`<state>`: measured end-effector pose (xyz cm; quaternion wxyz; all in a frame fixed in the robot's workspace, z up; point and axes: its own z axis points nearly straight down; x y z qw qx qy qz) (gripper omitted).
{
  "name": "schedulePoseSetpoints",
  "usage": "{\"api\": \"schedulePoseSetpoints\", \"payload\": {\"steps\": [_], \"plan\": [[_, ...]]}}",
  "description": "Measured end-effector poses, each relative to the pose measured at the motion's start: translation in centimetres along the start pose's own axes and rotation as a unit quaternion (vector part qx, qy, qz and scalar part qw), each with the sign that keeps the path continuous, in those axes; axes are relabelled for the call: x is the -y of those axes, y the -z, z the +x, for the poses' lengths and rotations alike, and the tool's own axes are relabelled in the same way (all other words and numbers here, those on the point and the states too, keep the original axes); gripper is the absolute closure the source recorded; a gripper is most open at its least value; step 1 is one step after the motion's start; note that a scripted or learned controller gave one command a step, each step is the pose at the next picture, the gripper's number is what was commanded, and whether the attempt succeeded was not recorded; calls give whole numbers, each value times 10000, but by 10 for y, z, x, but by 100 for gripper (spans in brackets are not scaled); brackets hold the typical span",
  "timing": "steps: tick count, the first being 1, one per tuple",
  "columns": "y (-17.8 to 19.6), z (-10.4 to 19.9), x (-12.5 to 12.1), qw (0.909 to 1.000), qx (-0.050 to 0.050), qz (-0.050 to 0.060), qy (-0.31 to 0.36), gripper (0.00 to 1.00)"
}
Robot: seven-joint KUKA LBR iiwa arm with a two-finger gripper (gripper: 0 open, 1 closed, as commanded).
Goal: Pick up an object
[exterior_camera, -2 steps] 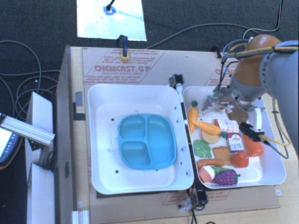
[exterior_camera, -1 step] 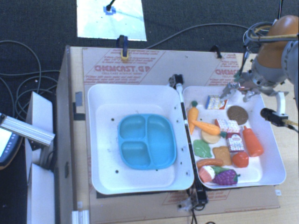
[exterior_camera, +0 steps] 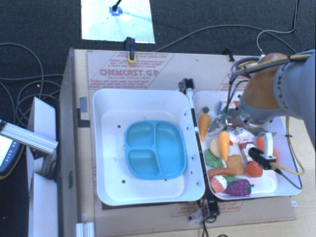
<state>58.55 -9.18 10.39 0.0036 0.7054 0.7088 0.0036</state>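
The right bin (exterior_camera: pixel 281 184) holds several toy foods. One orange carrot (exterior_camera: pixel 204 123) lies by its left wall and a second carrot (exterior_camera: pixel 224 144) is near the middle. Toward the front are a green vegetable (exterior_camera: pixel 212 158), a sausage (exterior_camera: pixel 222 172), purple grapes (exterior_camera: pixel 238 187) and a red tomato (exterior_camera: pixel 254 169). My gripper (exterior_camera: pixel 223 121) hangs low over the back of this bin, between the two carrots and just above the second one. The grey wrist with its orange band (exterior_camera: pixel 261 88) covers the bin's back right part. I see nothing lifted.
The left bin (exterior_camera: pixel 111 181) holds a blue divided plate (exterior_camera: pixel 155 148). A black clamp (exterior_camera: pixel 186 85) sits on the wall between the bins. Cables (exterior_camera: pixel 291 169) loop over the right bin's right side. A yellow clamp (exterior_camera: pixel 131 51) stands at the bench's back edge.
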Motion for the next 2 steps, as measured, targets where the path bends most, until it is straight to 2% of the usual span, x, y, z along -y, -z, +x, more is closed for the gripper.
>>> {"api": "schedulePoseSetpoints", "payload": {"steps": [1,2], "plan": [[-11,-5,26,9999,44,-107,-7,0],[-1,-5,25,9999,44,-112,-4,100]]}}
